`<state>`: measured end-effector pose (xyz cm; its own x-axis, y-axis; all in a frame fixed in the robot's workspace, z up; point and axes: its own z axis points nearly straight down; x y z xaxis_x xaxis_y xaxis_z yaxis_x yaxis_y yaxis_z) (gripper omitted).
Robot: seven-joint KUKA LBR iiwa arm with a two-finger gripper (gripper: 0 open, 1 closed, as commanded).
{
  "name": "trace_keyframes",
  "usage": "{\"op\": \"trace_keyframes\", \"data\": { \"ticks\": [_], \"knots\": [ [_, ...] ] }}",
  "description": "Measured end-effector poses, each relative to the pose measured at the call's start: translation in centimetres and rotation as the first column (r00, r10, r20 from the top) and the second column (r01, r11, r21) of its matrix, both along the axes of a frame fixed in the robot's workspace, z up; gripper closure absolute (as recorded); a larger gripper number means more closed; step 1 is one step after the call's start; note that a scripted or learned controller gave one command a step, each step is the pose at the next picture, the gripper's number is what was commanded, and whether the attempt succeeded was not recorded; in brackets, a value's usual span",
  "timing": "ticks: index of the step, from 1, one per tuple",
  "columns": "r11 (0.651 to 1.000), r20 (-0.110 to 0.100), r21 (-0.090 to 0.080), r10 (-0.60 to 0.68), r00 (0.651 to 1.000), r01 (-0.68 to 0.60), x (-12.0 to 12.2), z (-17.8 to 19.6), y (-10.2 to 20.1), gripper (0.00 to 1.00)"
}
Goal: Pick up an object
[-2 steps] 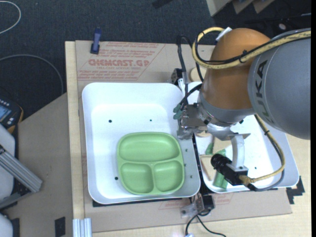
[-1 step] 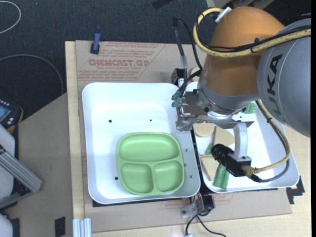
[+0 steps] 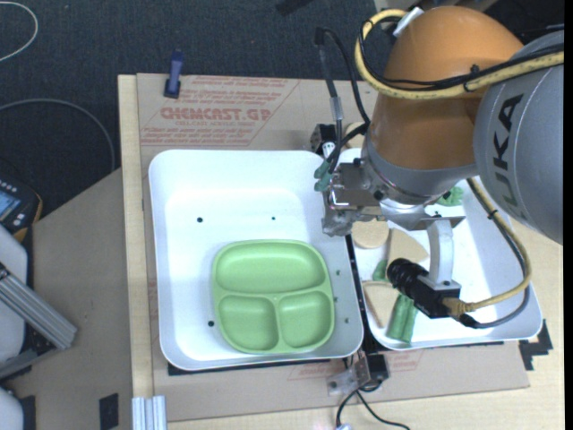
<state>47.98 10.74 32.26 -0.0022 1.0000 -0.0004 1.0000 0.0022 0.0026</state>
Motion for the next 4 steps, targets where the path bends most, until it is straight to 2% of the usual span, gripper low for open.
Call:
{"op": "trace_keyframes", "data": {
  "ticks": [4],
  "knots": [
    [1.000,0.004,-0.002,0.004,1.000,-0.004,0.2,4.0,0.2,1.00]
  ]
}}
